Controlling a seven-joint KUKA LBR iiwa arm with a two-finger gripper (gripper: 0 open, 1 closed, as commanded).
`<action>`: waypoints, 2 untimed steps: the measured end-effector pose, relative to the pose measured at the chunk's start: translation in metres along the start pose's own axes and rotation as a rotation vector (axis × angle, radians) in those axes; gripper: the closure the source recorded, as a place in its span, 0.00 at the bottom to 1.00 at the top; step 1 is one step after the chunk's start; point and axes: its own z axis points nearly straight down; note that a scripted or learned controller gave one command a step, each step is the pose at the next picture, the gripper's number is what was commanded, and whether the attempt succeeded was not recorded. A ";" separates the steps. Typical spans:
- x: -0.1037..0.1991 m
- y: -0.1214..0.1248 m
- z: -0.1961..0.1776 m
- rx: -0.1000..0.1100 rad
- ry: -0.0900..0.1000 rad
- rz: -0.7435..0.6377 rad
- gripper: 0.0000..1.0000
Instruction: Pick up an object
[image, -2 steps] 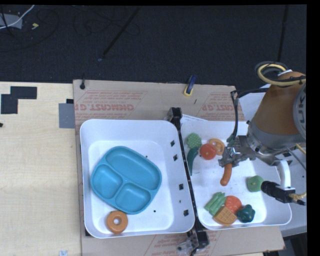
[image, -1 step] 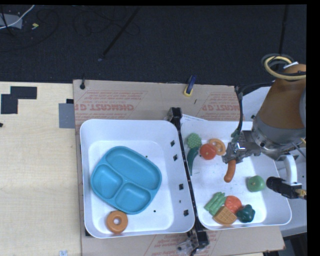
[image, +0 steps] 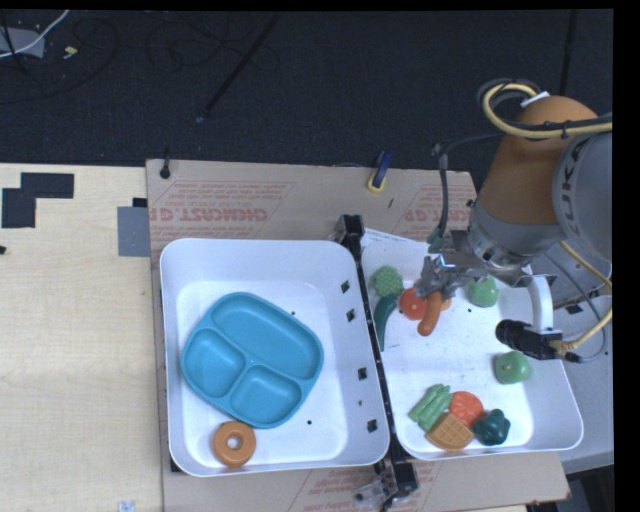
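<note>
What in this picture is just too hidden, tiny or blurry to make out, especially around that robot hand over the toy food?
- Gripper, camera view: its fingers are too small and blurred to read, and whether it touches the carrot is unclear.
- Right bin: the arm's body covers its far right corner.
- Heap at the near edge: the toys overlap, so each one's shape is partly hidden.
- Cardboard lettering: upside down and faint.

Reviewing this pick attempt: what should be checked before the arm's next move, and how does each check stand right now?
1. Gripper over the right bin: ok.
2. Target under it: orange toy carrot beside the red toy tomato, crowded: not ok.
3. Object between the fingers: cannot tell.
4. Broccoli near the bin's left wall: ok.
5. Pile at front, waffle included, away from the gripper: ok.
6. Left bin's blue divided plate and donut out of the way: ok.
</note>
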 end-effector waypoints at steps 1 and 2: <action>0.020 0.025 -0.006 0.000 0.000 0.002 1.00; 0.019 0.022 -0.008 0.003 -0.001 0.002 1.00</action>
